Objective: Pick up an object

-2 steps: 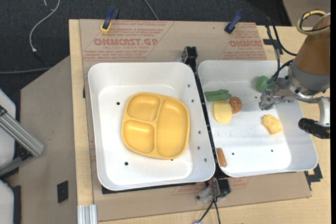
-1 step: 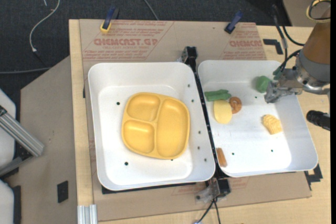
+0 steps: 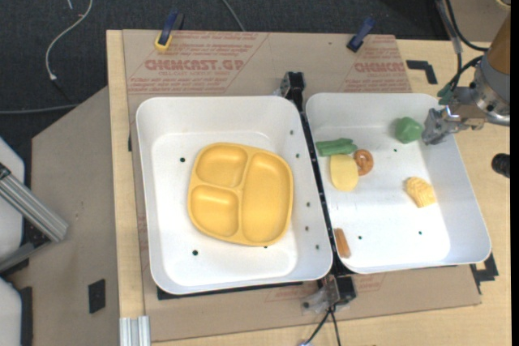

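The right bin (image 3: 454, 247) holds several small toy foods. A green chunk (image 3: 408, 128) lies near its back right wall. A long green piece (image 3: 335, 147), a pale yellow piece (image 3: 343, 173) and a small orange-brown round piece (image 3: 363, 161) cluster at the bin's left side. A yellow ridged piece (image 3: 419, 191) lies right of centre, and a small orange stick (image 3: 341, 242) rests at the front left wall. My gripper (image 3: 436, 128) hangs over the bin's right rim, just right of the green chunk, with nothing seen in it.
The left bin (image 3: 162, 255) holds a yellow divided plate (image 3: 242, 193). A black divider clamp (image 3: 293, 83) sits between the bins at the back. Blue clips (image 3: 169, 28) pin the cardboard base at the back edge. Cables trail on the dark floor behind.
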Controlling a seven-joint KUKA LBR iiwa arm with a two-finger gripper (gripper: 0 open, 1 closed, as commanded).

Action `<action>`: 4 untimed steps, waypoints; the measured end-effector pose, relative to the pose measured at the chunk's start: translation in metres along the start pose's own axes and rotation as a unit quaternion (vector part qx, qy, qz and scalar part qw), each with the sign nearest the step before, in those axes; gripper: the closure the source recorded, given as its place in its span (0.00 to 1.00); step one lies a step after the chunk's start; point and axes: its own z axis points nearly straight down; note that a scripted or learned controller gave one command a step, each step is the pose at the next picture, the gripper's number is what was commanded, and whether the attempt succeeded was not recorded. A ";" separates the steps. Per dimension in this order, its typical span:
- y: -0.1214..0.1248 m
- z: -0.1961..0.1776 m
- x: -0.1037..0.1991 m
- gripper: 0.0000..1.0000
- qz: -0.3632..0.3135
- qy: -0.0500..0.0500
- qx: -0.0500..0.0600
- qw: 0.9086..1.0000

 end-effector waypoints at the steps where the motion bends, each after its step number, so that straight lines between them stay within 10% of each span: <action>1: 0.013 -0.010 0.058 1.00 -0.003 0.002 0.002 1.000; 4: 0.054 -0.007 0.216 1.00 -0.002 0.002 0.004 1.000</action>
